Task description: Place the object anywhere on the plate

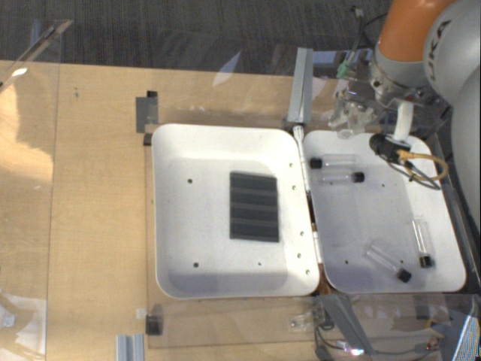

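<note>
Overhead, arm [428, 36] bent — end effector [352, 115] at right bin [443, 277] rim

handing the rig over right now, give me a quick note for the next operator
Gripper: above the far edge of the right bin; finger state can't be told, nothing seen held.
Things: three clear tubes with black caps lie in the right bin, one near the far left, two near the front right. The dark ribbed plate sits in the left bin.
Done: nothing on the plate.
Left: pick a tube, place it on the plate.
</note>
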You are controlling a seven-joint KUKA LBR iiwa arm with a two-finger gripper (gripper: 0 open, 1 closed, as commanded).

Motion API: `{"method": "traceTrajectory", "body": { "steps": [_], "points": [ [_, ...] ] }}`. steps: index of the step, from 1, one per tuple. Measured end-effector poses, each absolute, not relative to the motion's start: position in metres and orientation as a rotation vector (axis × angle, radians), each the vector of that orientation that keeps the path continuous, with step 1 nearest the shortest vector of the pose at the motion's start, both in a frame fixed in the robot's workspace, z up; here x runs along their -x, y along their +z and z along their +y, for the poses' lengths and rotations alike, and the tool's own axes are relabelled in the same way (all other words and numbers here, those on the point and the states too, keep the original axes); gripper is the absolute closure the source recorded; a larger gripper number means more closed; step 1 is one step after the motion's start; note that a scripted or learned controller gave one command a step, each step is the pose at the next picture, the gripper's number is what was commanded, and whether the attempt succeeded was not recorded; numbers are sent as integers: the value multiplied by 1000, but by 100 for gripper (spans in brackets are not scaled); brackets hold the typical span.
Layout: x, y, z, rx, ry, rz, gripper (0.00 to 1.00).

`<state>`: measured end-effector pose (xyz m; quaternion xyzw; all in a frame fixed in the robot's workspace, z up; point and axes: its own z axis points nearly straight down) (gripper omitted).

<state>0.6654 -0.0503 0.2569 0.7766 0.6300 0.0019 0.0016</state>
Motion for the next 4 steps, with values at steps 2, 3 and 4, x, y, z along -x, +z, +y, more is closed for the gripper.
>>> {"method": "traceTrajectory", "body": {
  "steps": [2, 3, 4],
  "points": [
    [-669, 266, 66, -2803, 1, 1418, 100],
    [-669, 195, 118, -2297, 3, 2143, 100],
    [-669, 96, 181, -2400, 4, 2031, 100]
  ]
}}
